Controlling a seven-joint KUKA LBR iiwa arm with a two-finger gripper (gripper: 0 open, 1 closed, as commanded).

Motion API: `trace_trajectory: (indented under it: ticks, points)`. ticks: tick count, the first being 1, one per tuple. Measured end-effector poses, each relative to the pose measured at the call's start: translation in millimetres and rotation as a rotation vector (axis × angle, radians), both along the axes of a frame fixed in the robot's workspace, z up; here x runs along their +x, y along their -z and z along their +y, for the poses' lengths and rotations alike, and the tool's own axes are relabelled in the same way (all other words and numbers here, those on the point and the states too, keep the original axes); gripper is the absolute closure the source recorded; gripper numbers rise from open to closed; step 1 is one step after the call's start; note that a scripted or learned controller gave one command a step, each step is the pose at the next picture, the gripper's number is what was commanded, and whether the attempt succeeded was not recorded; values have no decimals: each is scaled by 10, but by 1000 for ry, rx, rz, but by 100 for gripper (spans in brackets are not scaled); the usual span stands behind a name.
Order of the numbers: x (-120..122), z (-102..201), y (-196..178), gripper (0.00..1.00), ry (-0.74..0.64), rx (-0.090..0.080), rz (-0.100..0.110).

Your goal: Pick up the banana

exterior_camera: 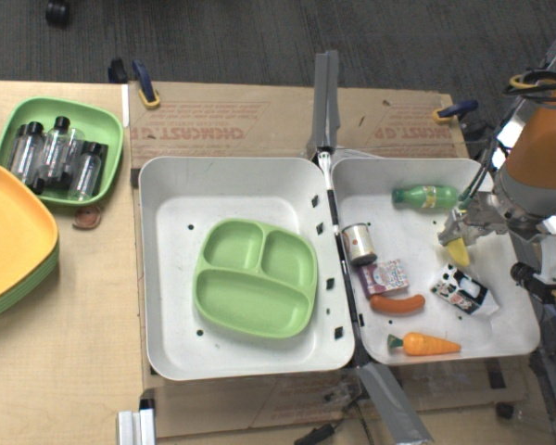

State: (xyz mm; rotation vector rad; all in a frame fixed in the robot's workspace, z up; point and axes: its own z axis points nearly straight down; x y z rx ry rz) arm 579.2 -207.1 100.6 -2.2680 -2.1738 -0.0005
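- While the gripper (460, 233) hangs at the right bin's (500, 343) right edge, its fingers close on the banana (458, 251), which points downward.
- Along the bin's front edge lies a carrot (424, 344).
- Near its back edge lies a green bottle (425, 196).

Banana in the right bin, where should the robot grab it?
The banana lies near the bin's right wall, partly hidden under the gripper. Probably grip across its narrow middle, coming straight down from above, since it lies low and the wall crowds the side.
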Motion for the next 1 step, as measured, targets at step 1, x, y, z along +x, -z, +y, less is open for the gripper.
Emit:
trace_trajectory:
  ticks: [1]
  points:
    - [225,595,-858,100,-23,-1,1]
